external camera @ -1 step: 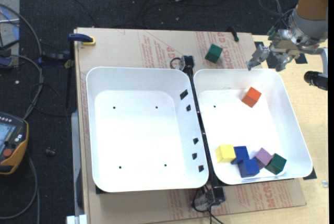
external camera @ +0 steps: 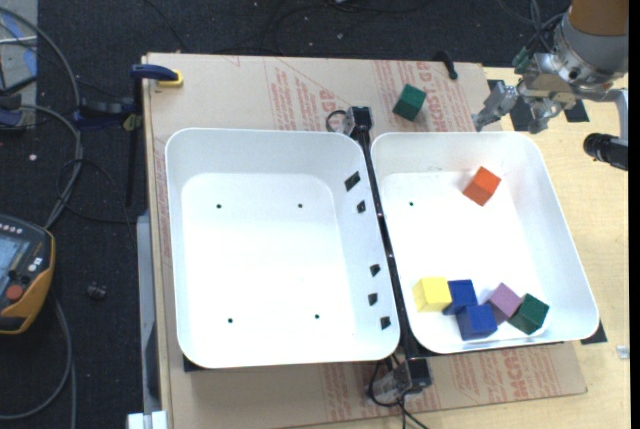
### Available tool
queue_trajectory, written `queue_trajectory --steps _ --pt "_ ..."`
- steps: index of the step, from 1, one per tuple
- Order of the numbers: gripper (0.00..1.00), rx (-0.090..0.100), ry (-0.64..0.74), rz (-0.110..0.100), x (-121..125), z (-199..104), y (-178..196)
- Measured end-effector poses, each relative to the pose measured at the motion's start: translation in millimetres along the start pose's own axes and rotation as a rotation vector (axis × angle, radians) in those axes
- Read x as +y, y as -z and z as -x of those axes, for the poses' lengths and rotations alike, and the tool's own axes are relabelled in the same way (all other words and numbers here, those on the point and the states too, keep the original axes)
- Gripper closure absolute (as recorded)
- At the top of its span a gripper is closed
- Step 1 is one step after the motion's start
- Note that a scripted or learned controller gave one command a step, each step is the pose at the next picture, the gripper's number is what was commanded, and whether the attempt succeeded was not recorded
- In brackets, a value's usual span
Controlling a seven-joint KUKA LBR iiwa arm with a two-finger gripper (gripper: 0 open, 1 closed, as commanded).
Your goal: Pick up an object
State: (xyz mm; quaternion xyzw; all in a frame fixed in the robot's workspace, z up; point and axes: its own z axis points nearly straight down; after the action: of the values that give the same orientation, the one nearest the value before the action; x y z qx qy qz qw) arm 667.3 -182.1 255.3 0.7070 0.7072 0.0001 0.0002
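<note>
The pincer (external camera: pixel 510 109) hangs spread above the right bin's (external camera: pixel 560 247) far edge, pinching nothing. An orange cube (external camera: pixel 482 185) lies near it in the bin.

At lower right, 2 blue cubes (external camera: pixel 470 307) sit among a yellow cube (external camera: pixel 433 293), a purple cube (external camera: pixel 504 299) and a dark green cube (external camera: pixel 530 313). An orange cube (external camera: pixel 482 185) lies at centre right in the shallow white plastic bin (external camera: pixel 560 237).

The surface (external camera: pixel 300 92) carries two white bins (external camera: pixel 270 157) (external camera: pixel 560 247) side by side and a green cube (external camera: pixel 409 103).
</note>
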Motion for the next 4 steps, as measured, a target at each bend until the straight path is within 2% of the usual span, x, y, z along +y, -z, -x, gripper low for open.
queue_trajectory --steps 1,2,3,4 --pt "0.00 0.001 0.000 -0.004 -7.4 2.6 -45.5" --pt "0.00 0.001 0.000 -0.006 -7.7 4.2 -109.0" --pt "0.00 -0.002 0.000 0.008 -4.9 4.9 -141.2" --pt "1.00 -0.003 0.000 0.008 -4.9 5.4 -131.4"
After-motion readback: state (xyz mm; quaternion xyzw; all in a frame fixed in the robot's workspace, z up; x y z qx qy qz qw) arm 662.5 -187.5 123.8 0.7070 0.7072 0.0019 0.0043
